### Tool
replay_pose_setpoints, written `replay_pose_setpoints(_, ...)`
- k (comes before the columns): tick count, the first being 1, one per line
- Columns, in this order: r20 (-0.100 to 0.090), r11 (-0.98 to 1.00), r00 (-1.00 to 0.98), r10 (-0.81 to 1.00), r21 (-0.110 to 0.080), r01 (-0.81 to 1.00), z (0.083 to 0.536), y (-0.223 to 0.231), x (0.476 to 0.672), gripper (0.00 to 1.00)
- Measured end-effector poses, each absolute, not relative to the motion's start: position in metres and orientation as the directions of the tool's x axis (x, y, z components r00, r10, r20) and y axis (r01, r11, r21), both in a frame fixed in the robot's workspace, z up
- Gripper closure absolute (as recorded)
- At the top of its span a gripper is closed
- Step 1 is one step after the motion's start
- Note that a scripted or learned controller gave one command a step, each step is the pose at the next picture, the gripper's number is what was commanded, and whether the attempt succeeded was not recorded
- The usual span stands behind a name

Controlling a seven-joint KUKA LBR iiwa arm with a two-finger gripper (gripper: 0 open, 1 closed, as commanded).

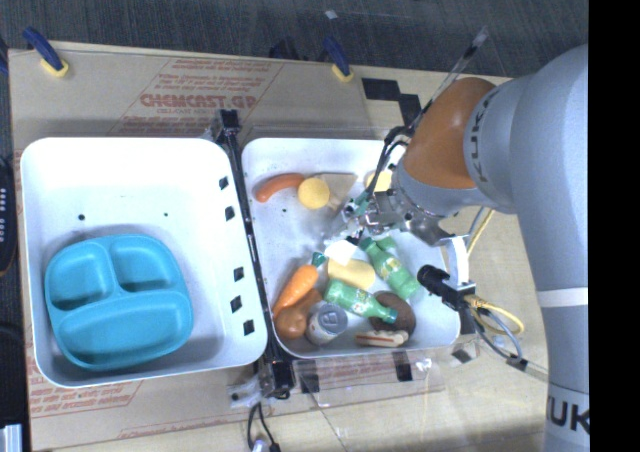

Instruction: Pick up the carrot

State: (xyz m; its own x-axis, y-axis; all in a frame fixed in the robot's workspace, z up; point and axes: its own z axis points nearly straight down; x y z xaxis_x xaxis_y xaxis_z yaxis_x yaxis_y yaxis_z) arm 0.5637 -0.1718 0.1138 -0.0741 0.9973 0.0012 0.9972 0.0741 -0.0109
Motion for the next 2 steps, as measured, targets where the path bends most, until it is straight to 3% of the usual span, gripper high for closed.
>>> replay_pose_setpoints(1, 0.002, 0.041, -0.041, 0.999, -0.01, 0.999, 0.09, -0.126, 0.51, 0.0)
replay_pose_setpoints(2, 0.002, -0.395, 0.395, 0.919, 0.016, 0.919, 0.095, -0.1, 0.483, 0.0)
